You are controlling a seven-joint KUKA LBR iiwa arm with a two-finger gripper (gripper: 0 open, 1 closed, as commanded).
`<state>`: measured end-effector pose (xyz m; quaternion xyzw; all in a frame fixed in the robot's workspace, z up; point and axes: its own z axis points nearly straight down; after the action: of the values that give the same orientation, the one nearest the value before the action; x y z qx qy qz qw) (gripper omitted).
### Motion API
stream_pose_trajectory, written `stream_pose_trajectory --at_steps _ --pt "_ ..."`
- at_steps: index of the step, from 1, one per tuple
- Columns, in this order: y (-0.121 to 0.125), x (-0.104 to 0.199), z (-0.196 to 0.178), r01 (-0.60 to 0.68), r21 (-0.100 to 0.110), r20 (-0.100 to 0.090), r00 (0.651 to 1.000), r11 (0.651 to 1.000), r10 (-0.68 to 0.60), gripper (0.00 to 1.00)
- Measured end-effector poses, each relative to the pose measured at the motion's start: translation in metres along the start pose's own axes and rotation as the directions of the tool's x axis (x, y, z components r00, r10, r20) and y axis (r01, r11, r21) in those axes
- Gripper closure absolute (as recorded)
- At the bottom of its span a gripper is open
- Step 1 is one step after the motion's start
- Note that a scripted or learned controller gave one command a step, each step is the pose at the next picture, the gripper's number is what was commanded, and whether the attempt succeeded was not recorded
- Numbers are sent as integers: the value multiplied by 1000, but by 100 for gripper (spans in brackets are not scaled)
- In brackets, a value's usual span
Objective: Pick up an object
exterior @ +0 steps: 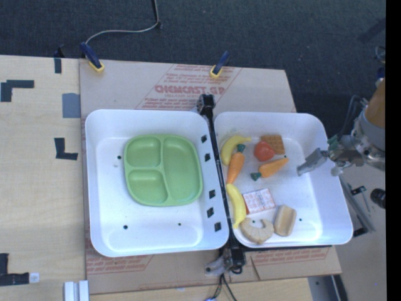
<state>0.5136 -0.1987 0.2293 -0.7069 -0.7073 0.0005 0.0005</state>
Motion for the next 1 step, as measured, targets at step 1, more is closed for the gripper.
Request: stream_pose_trajectory --at_steps 1 --pt "45 32 142 2 -7 0 1000 1000 -2 0"
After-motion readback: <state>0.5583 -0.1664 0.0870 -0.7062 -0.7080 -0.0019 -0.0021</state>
